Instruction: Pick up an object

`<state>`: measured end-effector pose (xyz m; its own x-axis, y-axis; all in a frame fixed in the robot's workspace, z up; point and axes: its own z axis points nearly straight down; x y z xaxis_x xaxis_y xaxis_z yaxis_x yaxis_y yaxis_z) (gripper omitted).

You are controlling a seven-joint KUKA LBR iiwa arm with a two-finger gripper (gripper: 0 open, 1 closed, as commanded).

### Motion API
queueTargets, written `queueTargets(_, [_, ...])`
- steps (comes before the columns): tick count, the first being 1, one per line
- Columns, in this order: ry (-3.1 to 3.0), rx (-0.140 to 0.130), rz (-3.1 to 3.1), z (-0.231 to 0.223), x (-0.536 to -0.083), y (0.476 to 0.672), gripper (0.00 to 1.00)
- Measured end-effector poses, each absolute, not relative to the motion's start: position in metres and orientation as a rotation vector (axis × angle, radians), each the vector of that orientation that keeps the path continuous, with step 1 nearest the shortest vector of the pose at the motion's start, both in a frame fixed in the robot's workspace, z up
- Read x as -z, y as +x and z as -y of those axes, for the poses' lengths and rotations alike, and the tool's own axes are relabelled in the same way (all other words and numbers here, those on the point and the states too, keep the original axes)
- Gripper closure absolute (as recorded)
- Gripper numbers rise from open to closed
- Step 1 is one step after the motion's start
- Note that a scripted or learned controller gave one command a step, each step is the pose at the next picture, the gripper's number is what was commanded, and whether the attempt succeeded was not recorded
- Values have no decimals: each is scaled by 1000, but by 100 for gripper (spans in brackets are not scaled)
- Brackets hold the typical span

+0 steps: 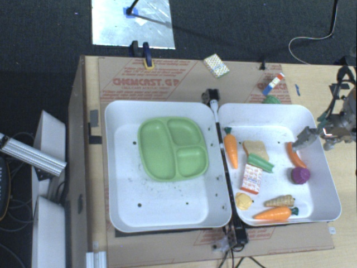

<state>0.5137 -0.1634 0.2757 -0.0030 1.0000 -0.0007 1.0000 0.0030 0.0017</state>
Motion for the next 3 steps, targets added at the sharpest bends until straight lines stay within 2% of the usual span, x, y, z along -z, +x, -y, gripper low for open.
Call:
queueTargets(1, [2223, 3, -2223, 191, -115, 485, 0])
queueTargets(2, [2216, -2, -2225, 142, -84, 559, 0])
queueTargets(3, [2215, -3, -2224, 143, -95, 560, 100])
